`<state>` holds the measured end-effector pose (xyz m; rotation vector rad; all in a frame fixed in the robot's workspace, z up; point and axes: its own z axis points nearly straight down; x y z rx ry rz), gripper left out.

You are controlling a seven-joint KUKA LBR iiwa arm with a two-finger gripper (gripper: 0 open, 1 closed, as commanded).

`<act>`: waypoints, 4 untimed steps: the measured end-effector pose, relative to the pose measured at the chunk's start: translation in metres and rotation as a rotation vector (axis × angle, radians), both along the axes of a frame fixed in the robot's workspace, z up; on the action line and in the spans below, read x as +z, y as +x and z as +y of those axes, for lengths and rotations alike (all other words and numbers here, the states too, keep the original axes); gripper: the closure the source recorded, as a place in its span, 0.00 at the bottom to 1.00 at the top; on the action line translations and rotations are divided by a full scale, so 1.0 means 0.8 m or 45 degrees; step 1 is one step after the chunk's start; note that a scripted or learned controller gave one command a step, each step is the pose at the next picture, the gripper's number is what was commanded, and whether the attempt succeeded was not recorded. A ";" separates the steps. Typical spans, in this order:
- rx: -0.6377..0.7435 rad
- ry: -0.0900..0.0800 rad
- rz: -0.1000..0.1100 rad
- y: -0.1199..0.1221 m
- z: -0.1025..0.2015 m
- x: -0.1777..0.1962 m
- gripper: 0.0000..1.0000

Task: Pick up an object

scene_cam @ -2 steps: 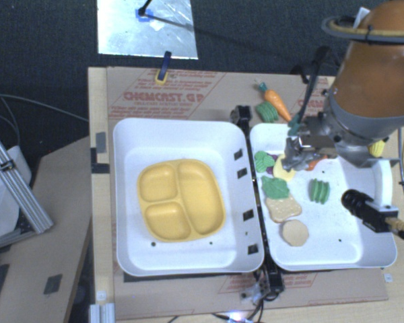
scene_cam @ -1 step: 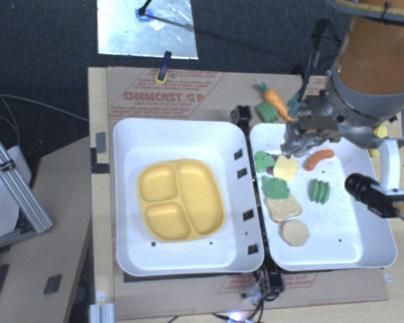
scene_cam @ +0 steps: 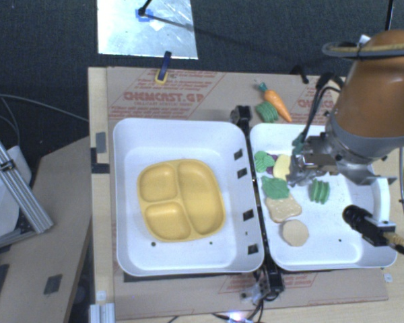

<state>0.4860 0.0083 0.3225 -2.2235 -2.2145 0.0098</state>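
Several toy foods lie in the right bin (scene_cam: 370,251) near its left wall: green leaf pieces (scene_cam: 276,188), a tan slice (scene_cam: 283,209), a round cookie (scene_cam: 295,233). The gripper (scene_cam: 300,171) hangs over them; I cannot tell its finger state. A yellow tray (scene_cam: 180,199) fills the left bin (scene_cam: 128,140).

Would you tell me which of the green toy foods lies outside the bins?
The green piece beside the carrot, on the cardboard behind the right bin; the other green pieces lie inside that bin.
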 end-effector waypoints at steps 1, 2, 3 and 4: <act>0.016 0.006 -0.023 0.002 0.069 0.111 1.00; 0.016 0.005 -0.014 0.001 0.131 0.131 1.00; 0.017 0.004 -0.016 0.002 0.127 0.144 1.00; 0.025 0.005 -0.019 0.003 0.128 0.158 1.00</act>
